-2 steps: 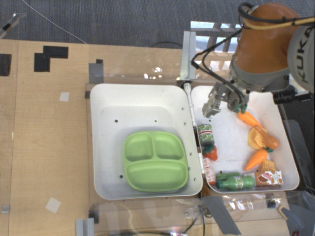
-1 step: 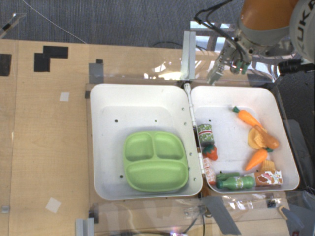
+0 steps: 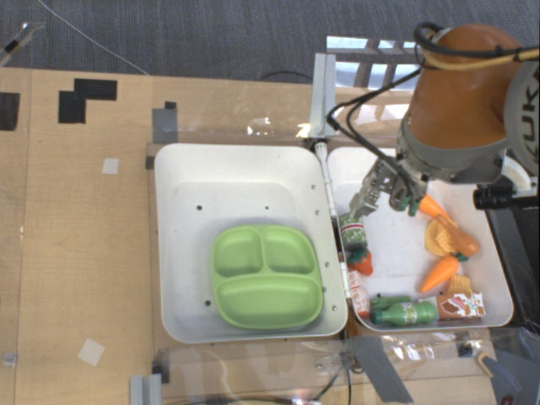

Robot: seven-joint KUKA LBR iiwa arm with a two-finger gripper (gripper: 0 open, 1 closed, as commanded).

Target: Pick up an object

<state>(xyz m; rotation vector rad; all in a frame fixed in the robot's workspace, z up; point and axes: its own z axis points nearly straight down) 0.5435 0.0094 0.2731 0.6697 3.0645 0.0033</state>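
Observation:
My gripper hangs over the upper left part of the right bin, below the orange wrist band. Its fingers stand open with nothing between them. Just below the left fingertip, a small green can and a red strawberry-like piece lie against the bin's left wall. To the right of the gripper lie an orange carrot and a tan chip-like piece. A second carrot, a green bottle and a red and white carton lie along the bin's front.
The left bin holds a green divided plate. A ridge separates the two bins. The arm's bulk and black cables overhang the right bin's back. A red and white packet lies by the divider.

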